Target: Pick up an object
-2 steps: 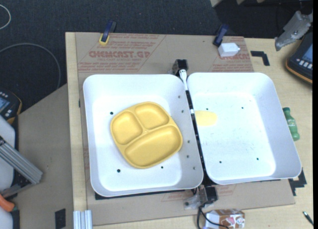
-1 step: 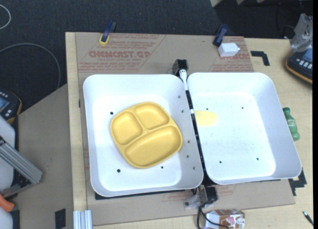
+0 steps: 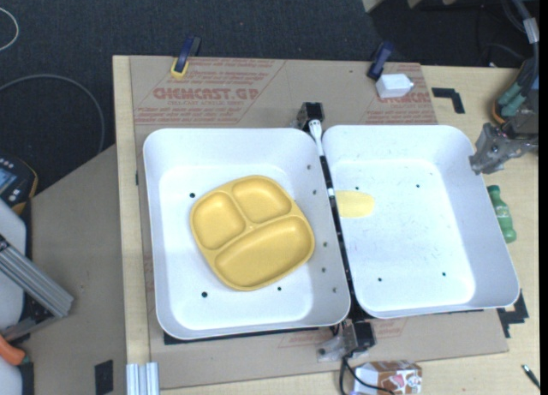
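Yellow divided plate (image 3: 251, 232) lies flat and wide: slip risk. Gripper (image 3: 495, 150) at right bin (image 3: 428, 299) rim; opening indeterminate.

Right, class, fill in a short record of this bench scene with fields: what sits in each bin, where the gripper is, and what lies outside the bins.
left bin: a yellow divided plate with three compartments, lying flat
right bin: a small yellow piece near its left wall
gripper: at the right bin's upper right rim, holding nothing visible
outside the bins: a green object on the bench, right of the right bin
task status: nothing picked up yet
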Controlling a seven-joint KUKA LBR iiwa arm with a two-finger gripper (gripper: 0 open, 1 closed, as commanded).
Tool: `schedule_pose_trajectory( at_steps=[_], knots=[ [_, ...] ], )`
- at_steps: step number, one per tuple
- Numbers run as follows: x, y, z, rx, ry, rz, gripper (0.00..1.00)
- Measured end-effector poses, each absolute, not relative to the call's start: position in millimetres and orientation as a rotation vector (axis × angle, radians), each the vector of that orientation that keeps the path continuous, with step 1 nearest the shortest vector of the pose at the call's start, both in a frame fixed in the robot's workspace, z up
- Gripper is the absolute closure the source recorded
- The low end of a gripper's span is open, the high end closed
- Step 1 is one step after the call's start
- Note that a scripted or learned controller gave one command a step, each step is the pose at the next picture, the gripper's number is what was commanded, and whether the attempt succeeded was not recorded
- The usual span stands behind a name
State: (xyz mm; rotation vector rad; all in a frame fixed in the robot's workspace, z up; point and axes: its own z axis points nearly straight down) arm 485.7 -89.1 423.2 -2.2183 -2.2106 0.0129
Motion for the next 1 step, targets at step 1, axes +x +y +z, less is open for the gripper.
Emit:
schedule_pose_trajectory(
  at_steps=[1],
  knots=[
    [489.8, 16.5, 361.3, -2.203, -2.228, 0.006, 1.0]
  ],
)
